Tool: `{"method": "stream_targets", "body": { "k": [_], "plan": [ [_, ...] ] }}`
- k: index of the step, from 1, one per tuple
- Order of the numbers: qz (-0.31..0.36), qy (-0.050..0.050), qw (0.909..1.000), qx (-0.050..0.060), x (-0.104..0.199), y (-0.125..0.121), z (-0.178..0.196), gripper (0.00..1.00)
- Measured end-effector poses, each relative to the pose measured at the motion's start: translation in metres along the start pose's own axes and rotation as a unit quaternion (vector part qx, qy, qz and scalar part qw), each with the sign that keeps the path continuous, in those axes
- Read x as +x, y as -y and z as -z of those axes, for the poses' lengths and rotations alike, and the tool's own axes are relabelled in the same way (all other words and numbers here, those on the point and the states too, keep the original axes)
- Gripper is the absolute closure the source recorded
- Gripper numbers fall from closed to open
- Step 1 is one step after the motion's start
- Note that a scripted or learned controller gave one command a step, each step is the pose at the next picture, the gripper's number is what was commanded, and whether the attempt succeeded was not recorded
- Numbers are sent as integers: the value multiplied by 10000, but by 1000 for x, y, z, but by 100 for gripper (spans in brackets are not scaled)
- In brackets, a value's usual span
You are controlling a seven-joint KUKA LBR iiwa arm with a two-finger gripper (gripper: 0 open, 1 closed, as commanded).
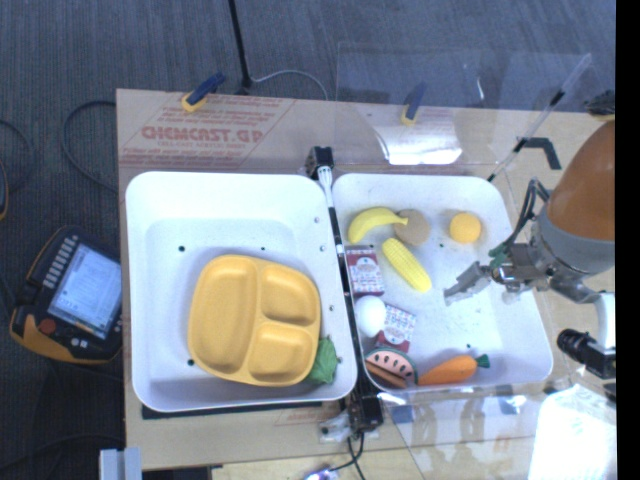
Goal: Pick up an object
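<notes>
bare floor mid right bin (500,313) — toys crowd its left.

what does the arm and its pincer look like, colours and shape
The arm is a rounded bulky body, orange on top with a grey section beneath. From it extends a grey metal wrist block ending in the pincer, thin, dark grey and angular.

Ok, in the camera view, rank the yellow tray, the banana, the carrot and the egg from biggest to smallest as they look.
1. Yellow tray, by far the largest.
2 and 3. Banana and carrot look about alike in length, so I won't rank them.
4. Egg, the smallest.
</notes>
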State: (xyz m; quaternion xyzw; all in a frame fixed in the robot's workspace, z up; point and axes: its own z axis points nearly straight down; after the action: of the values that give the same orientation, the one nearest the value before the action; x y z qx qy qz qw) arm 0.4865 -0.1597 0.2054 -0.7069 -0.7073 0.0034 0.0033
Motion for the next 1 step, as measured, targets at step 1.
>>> {"method": "stream_targets", "body": {
  "k": [1],
  "plan": [
    [-703,-6,9975,19,16,-85,-91,0]
  ]
}}
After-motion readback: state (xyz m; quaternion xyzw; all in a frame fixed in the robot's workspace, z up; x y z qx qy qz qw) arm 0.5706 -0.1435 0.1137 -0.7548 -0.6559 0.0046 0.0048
